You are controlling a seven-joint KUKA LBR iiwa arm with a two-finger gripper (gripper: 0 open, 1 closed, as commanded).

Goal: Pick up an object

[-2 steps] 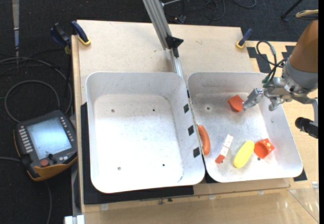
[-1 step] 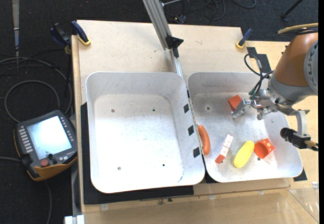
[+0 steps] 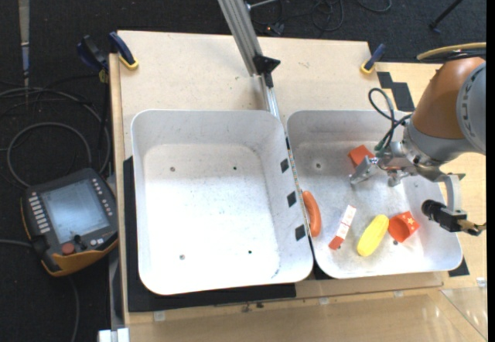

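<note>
Seen from the fixed overhead camera, the grey-and-orange arm [image 3: 452, 112] reached in from the right over the right-hand white bin [image 3: 325, 131], its tool [image 3: 370, 170] hanging low beside a small orange block [image 3: 358, 155] near the bin's middle. Whether the tool was clenched or released could not be told, and nothing could be seen gripped in it. Other objects lay toward the bin's front: an orange sausage-shaped piece [image 3: 312, 211] against the left wall, a white-and-red stick [image 3: 343, 227] just beside it, a yellow banana-like item [image 3: 373, 234] next, and a red piece [image 3: 404, 226] near the yellow one's right end. The left bin [image 3: 147, 147] sat alongside on the pale desk [image 3: 193, 70]. A control pendant [image 3: 68, 218] rested on the floor at left.
</note>
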